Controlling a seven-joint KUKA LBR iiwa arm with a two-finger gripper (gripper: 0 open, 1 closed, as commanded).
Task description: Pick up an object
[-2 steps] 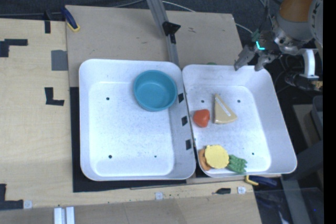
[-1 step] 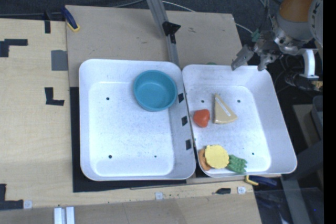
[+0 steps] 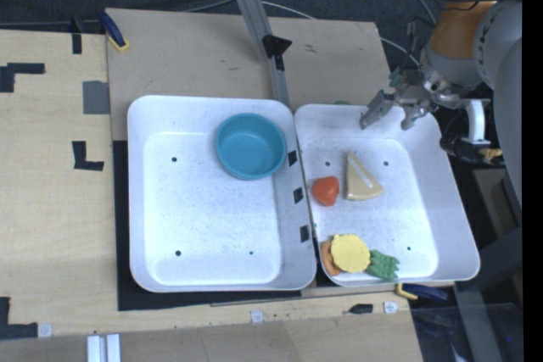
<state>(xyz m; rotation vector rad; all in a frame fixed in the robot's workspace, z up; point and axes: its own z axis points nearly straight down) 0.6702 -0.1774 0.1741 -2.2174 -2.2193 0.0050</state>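
Sandwich wedge [image 3: 362, 179], the nearest candidate for pickup, lies flat near the centre of the right bin [image 3: 441, 216], a red tomato [image 3: 325, 191] just beside it at nine o'clock. Camera view: the claw [image 3: 389, 114] hangs spread wide and empty over the bin's far edge, probably staged for a descent; the wedge sits at its six o'clock, apart. Blue bowl [image 3: 250, 146] occupies the left bin [image 3: 170, 216].

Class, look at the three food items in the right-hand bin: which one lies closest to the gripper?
The beige wedge. It sits just below the gripper, while the red tomato is further left and the yellow burger lies at the bin's near edge.
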